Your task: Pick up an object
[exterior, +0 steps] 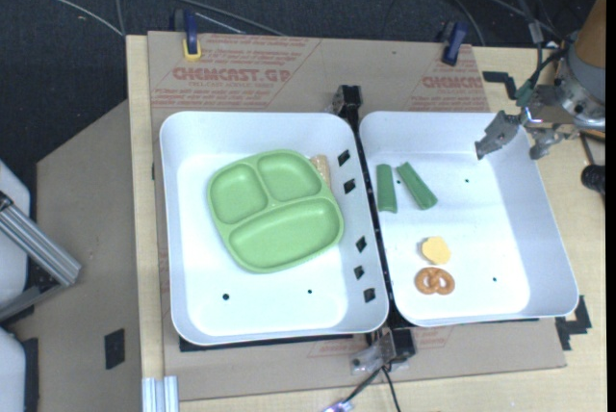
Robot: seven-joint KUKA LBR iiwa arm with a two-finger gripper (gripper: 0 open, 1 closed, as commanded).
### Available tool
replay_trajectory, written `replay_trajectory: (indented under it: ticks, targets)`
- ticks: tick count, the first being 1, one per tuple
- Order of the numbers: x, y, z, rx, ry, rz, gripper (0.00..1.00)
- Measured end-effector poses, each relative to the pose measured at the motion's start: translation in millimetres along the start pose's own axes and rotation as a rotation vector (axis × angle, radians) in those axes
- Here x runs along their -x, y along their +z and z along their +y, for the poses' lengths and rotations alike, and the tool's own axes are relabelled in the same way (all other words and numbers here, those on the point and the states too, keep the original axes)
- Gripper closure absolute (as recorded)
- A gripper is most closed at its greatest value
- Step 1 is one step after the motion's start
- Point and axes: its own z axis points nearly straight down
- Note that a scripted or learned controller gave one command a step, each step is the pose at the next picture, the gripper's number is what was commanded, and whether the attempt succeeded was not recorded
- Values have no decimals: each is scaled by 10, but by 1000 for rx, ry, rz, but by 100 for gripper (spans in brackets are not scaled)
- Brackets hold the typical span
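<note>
Fingers (493, 137) of the gripper (517, 137) look spread apart with nothing between them, one grey tip reaching over the upper right corner of the right bin (539, 208) and the other just to its right, by the bin's rim; the wrist and arm rise out of the frame's right edge behind them. From that spot every candidate lies to the lower left in the frame. Nearest are two green sticks (404, 186), close together in the upper left part of this bin: the left one runs nearly straight up and down the frame, the right one is tilted, its top end leaning left toward its neighbour. Farther down sit a small yellow piece (436, 250) and, just below it, a brown pretzel (434, 281), both well apart from the gripper. The left bin (183, 208) holds a green divided plate (275, 209), with a small tan item (320, 167) at its upper right edge. My judgement: the tilted stick is the shortest reach, and a grasp should close across its narrow width.
</note>
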Motion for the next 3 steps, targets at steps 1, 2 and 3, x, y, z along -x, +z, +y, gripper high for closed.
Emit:
replay_trajectory:
  ticks: [1,2,3]
  targets:
    - [-5,-78,22,13,-3,-3,0]
    - [-19,547,-22,6,-3,-1,0]
    - [22,1028,-101,8,-3,-1,0]
